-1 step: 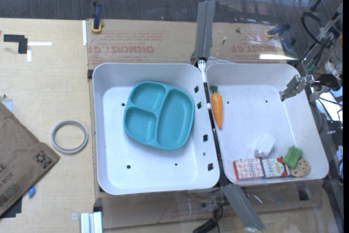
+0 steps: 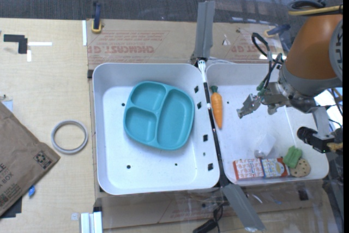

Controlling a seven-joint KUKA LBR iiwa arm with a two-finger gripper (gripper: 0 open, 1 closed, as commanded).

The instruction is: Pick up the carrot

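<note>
Camera view shows you the carrot lying in the right bin, against its left wall, green top pointing away. The pincer hovers just right of it, fingers spread, pinching nothing. A teal plate sits in the left bin.

A light wooden bench is carrying two shallow white bins sitting side by side on brown cardboard sheeting. A roll of tape and a cardboard box are lying on its left part.
</note>
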